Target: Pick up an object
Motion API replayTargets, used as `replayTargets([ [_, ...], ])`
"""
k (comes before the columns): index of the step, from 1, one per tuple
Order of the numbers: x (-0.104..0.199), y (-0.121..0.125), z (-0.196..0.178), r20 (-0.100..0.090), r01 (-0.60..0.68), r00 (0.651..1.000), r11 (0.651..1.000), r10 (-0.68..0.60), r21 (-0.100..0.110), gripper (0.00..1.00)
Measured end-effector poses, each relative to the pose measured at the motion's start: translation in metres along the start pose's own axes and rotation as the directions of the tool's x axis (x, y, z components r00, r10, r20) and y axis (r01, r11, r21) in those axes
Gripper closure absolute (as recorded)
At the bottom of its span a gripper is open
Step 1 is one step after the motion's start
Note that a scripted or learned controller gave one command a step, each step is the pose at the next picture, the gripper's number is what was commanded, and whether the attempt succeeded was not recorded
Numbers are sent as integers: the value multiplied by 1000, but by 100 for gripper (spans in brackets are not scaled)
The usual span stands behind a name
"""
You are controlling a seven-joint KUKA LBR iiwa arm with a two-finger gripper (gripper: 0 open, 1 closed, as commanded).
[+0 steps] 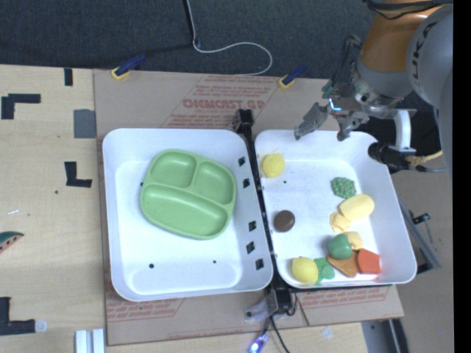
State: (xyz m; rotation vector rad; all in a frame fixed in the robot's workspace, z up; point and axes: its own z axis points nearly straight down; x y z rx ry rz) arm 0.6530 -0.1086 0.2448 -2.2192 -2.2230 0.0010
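Two spread fingers on the unladen hand [325, 127] above the right bin's [316, 140] far rim, toys well apart.

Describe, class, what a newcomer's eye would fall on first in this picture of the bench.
First, the green divided plate, lying alone in the left bin. Next, the small bright toy foods clustered in the right bin's near right corner. Above that bin's far edge hangs the gripper, fingers spread, holding nothing.

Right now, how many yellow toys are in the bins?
3, all in the right bin: a yellow ball near its top-left corner, a lemon at the bottom edge, and a pale yellow piece on the right. The pile may hide more.
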Motion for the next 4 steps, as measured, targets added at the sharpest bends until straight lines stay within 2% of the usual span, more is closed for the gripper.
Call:
replayTargets([
  [1, 85, -64, -105, -3, 8, 1000, 1000, -9, -7, 0],
  [2, 81, -62, -108, 0, 3, 1000, 1000, -3, 1, 100],
  [3, 98, -131, -134, -2, 1, 1000, 1000, -1, 1, 100],
  [4, 144, -163, -140, -1, 4, 1000, 1000, -4, 2, 100],
])
